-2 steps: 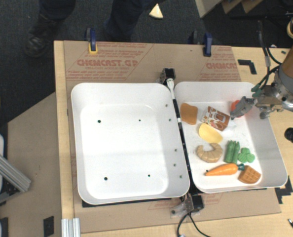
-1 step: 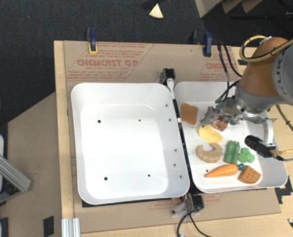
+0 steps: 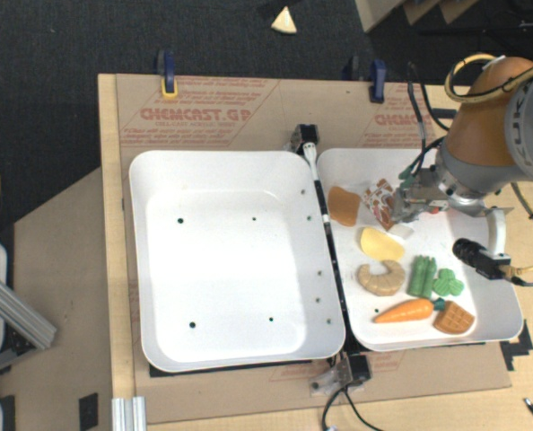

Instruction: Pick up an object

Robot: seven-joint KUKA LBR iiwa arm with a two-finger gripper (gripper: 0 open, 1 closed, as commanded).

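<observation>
The right bin [image 3: 491, 326] holds several toy foods: a brown bread slice [image 3: 344, 206], a yellow cheese wedge [image 3: 380, 244], a tan curled pastry [image 3: 380, 278], a green vegetable [image 3: 432, 278], an orange carrot [image 3: 404, 311] and a waffle piece [image 3: 454, 318]. A red-and-white patterned item [image 3: 380, 201] lies near the bin's upper middle. My gripper [image 3: 405, 201] is low over the bin, right beside that patterned item, with the orange-banded arm [image 3: 486, 128] above it. The fingers are hidden against the item and the arm.
The left bin [image 3: 222, 259] lies beside the right one, with a black clip [image 3: 304, 137] at the top of the divide. Blue clamps [image 3: 167, 62] hold the brown board at the back edge. A black cable fitting [image 3: 477, 257] lies over the right bin's right side.
</observation>
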